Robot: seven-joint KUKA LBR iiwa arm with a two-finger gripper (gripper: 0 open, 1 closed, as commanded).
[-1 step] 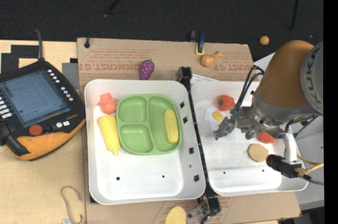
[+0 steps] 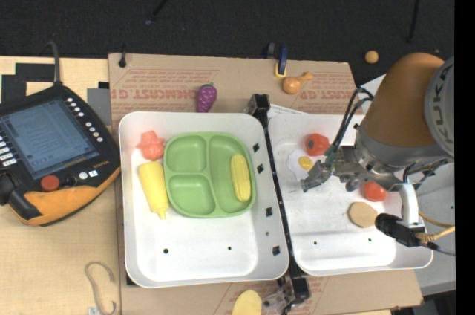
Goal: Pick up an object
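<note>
My gripper (image 2: 315,177) hangs low over the middle left of the right bin (image 2: 334,254), reaching in from the right under the orange wrist band. A small yellow piece (image 2: 305,163) lies just above and left of it. A red tomato (image 2: 317,143) sits further back. Right of the gripper, a red object (image 2: 375,192) peeks out beside the wrist, and a tan, potato-like object (image 2: 363,214) lies in front of it. Nothing shows between the gripper's tips.
The left bin (image 2: 193,254) holds a green divided plate (image 2: 194,191) with a corn cob (image 2: 240,177) in its right compartment, a yellow fruit (image 2: 153,187) and a pink one (image 2: 151,145). Purple grapes (image 2: 206,96), an orange gourd (image 2: 295,82) and a lemon (image 2: 247,301) lie outside. A teach pendant (image 2: 52,150) sits at the left.
</note>
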